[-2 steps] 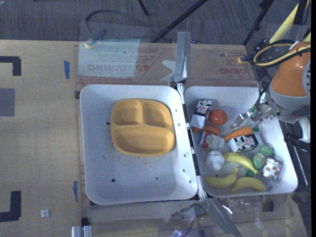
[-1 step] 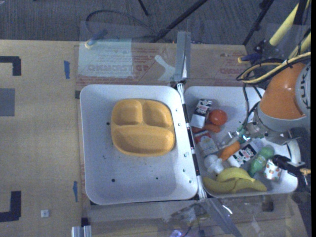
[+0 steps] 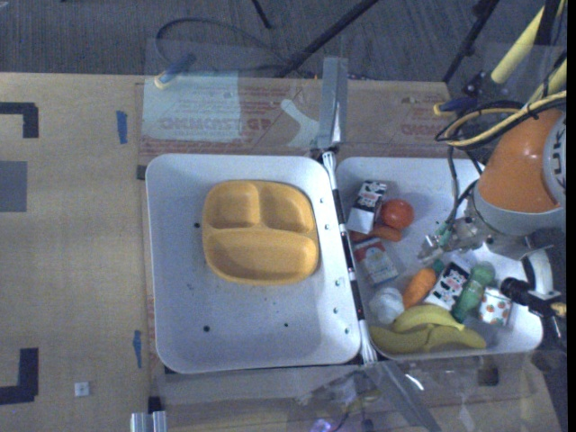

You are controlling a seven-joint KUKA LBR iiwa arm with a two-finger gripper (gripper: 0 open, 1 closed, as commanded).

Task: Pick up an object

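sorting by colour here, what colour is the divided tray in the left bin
Yellow-orange. The divided tray shows plainly in the camera view, lying in the left bin.

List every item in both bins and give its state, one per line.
Yellow divided tray: upright, alone in the left bin.
Bananas: lying flat at the right bin's near edge.
Carrot: lying tilted, above the bananas.
Tomato: resting by a small carton.
Green bottle: lying on its side.
Gripper: low over the right bin's items, holding nothing visible.
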